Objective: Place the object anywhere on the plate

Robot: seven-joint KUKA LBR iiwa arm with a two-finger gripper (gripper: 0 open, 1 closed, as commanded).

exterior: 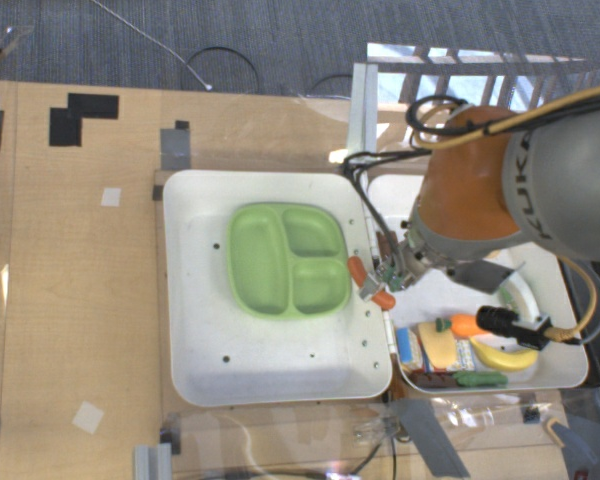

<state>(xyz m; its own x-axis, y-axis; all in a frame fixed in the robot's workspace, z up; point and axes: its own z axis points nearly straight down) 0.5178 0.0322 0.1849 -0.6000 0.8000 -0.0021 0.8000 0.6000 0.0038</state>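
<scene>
The green divided plate (285,260) lies in the left white bin (195,358), toward its right side. My gripper (377,280) hangs at that bin's right wall, just off the plate's right rim. A small orange-red elongated piece (357,268) lies across the fingertips, one end toward the plate and the other end (383,301) sticking out toward the front. The fingers look shut on it. The grey arm with its orange band (470,193) covers much of the right bin behind the gripper.
The right bin (570,373) holds several toy foods along its front: a banana (510,356), a yellow block (440,348), a blue item (405,346), a green item (480,378). A black cable (365,183) runs over the divider between the bins.
</scene>
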